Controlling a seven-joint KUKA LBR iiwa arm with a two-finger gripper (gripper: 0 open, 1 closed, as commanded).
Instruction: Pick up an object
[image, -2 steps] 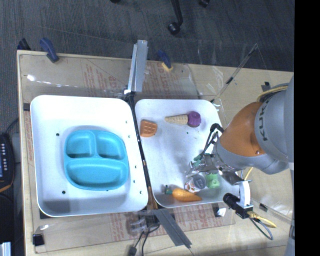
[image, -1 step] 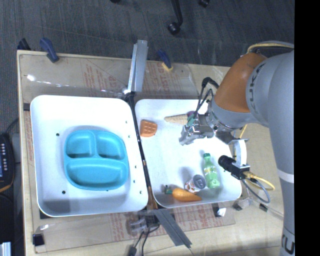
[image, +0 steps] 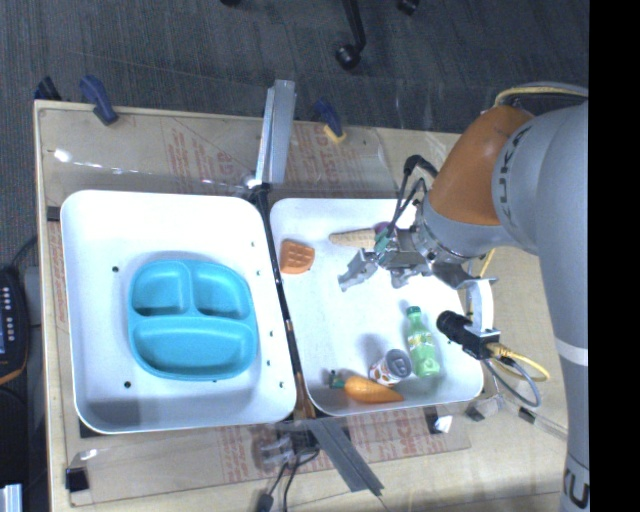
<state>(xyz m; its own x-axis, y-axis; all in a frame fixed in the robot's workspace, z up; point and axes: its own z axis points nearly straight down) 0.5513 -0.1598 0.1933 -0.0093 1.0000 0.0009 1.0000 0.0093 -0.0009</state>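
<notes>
The claw (image: 352, 272) hangs over the upper middle of the right bin (image: 318, 335), its two grey fingers pointing left and slightly splayed, with a narrow gap between them and nothing visible in that gap. Its tips sit apart from every object in the bin. Behind it, the wrist hardware is a cluttered grey mass with dark cables looping above it, and the details there are hard to separate. The arm (image: 520, 180), grey with an orange band, covers the bin's upper right corner and hides whatever part of the rim lies below it.

Just above the claw, a pale cone-shaped item (image: 350, 237) lies along the bin's back wall; its right end disappears behind the wrist. To the left of the claw, an orange waffle-like piece (image: 296, 256) rests near the bin's left wall. Below the claw, well apart, a green bottle (image: 421, 342) lies on the bin floor, next to a small round can (image: 395, 364) whose label is too blurred to read. A carrot (image: 368, 390) lies against the front wall.

The left bin (image: 90, 300) holds a blue divided tray (image: 192, 318). Both bins sit on the bench (image: 150, 140), and blue clamps (image: 98, 100) grip its far edge.
</notes>
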